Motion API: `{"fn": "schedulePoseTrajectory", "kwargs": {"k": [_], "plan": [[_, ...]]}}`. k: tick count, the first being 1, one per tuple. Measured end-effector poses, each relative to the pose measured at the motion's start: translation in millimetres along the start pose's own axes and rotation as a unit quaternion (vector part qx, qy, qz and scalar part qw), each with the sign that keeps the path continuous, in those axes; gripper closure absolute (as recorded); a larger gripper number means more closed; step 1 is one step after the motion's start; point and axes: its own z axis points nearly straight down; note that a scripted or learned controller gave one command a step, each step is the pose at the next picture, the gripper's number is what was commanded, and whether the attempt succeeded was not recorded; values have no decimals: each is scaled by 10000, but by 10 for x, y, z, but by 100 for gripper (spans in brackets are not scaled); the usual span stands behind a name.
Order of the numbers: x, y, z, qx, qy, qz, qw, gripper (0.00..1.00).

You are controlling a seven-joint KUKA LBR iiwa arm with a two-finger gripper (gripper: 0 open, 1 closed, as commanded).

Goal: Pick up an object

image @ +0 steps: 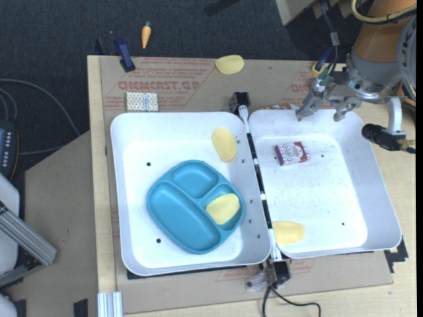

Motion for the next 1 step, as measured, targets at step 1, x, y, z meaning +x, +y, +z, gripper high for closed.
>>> {"fn": "schedulePoseTrajectory", "kwargs": {"k": [1], "plan": [[50,-116,1043,2,1,2,10000,0]]}}
